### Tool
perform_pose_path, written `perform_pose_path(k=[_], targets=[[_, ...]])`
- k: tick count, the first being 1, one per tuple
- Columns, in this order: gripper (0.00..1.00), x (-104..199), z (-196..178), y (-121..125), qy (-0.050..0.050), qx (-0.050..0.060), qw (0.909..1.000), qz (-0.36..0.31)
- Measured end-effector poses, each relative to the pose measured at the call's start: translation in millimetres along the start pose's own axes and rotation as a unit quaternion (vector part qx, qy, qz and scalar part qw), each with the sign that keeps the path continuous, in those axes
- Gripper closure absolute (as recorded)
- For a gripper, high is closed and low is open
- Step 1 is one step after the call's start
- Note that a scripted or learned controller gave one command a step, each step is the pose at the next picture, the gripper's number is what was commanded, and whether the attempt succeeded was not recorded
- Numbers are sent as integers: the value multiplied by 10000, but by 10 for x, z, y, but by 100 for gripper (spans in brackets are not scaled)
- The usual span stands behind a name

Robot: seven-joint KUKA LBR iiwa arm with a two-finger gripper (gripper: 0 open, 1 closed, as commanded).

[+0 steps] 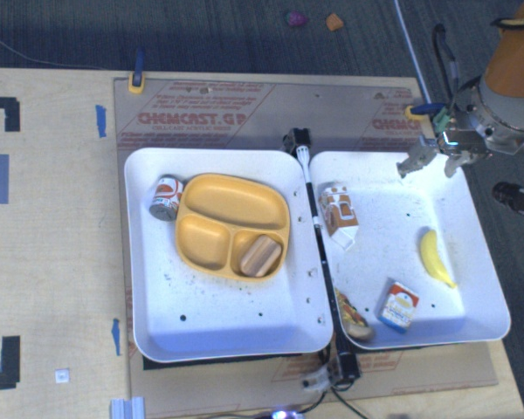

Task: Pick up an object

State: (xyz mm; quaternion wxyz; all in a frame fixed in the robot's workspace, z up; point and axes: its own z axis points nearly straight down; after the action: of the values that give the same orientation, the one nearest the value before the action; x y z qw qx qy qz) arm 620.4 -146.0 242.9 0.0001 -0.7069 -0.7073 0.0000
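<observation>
Yellow banana (437,257) is my target; the gripper (430,162) hovers spread and empty, so I'd descend centred, fingers straddling its width.

Two white bins (148,321) side by side on a printed brown board (244,116) (blue tape (100,120) nearby).

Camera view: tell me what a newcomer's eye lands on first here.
First the yellow divided tray in the left bin, with a bun-like piece in its lower right compartment and a small can against its left edge. Next the banana in the right bin, near the right wall. The arm's hand hovers over that bin's top right corner.
</observation>
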Motion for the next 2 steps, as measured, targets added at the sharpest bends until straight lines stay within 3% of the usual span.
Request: perform_pose_path(k=[1,2], targets=[[0,29,1469,-210,-7,-17,10000,2],[0,18,1539,-1006,-20,-56,10000,5]])
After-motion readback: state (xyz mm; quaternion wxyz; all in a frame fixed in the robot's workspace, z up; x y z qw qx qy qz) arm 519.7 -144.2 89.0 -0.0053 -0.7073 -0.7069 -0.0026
